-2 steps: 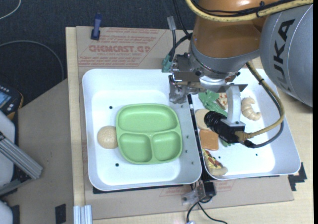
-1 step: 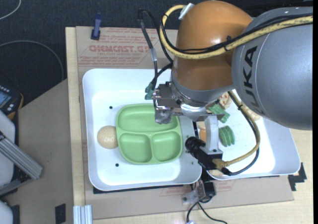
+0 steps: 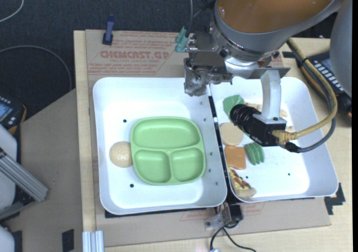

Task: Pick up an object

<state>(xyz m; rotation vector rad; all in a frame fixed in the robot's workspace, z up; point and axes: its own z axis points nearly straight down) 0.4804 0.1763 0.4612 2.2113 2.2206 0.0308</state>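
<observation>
My gripper (image 3: 196, 85) hangs below the grey wrist, over the far end of the divider between the two white bins. I see nothing held in it. In the right bin (image 3: 313, 172) lie a green toy piece (image 3: 232, 103), a round beige piece (image 3: 229, 133), an orange square piece (image 3: 236, 157), a second green piece (image 3: 255, 153) and a multicoloured piece (image 3: 241, 184) near the front. The left bin (image 3: 106, 100) holds a green divided plate (image 3: 168, 150), with a beige ball (image 3: 119, 154) touching its left edge.
A black cylinder (image 3: 251, 125) on a white bracket, with a tan cable (image 3: 319, 125), hangs from the arm over the right bin and hides part of its contents. Cardboard (image 3: 134, 50) lies under the bins. A blue clip (image 3: 108, 30) sits at its far left corner.
</observation>
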